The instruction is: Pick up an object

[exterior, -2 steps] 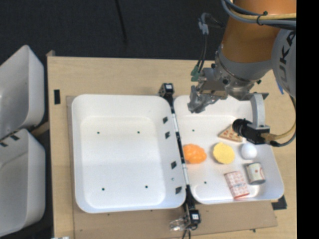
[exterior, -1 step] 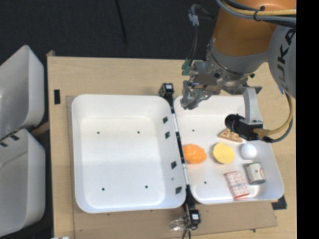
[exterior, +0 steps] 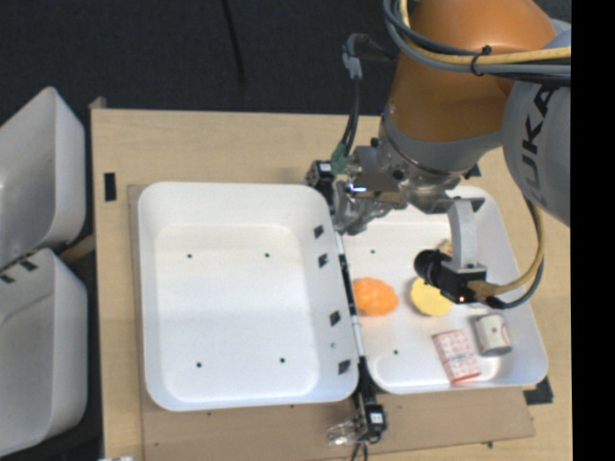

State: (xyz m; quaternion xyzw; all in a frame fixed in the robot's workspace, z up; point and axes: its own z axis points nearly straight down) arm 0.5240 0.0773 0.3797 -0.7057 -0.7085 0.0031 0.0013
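Observation:
The right bin (exterior: 404, 373) holds an orange rounded lump (exterior: 374, 297) near its left wall. A yellow lump (exterior: 430, 300) lies just right of it, partly hidden by robot hardware. Nearer the front right lie a small red-and-white patterned packet (exterior: 455, 356) and a short pale cylinder (exterior: 491, 333). My gripper (exterior: 350, 211) hangs low over the back-left corner of the right bin, close to the wall between the two bins. It is well behind the orange lump and apart from every object. Nothing shows in its grasp.
The left bin (exterior: 231, 296) sits beside the right one, and their walls meet at a divider with black clips (exterior: 338, 277). The bulky grey and orange arm (exterior: 461, 75) overhangs the back of the right bin. White housings (exterior: 34, 257) stand off the bench's left edge.

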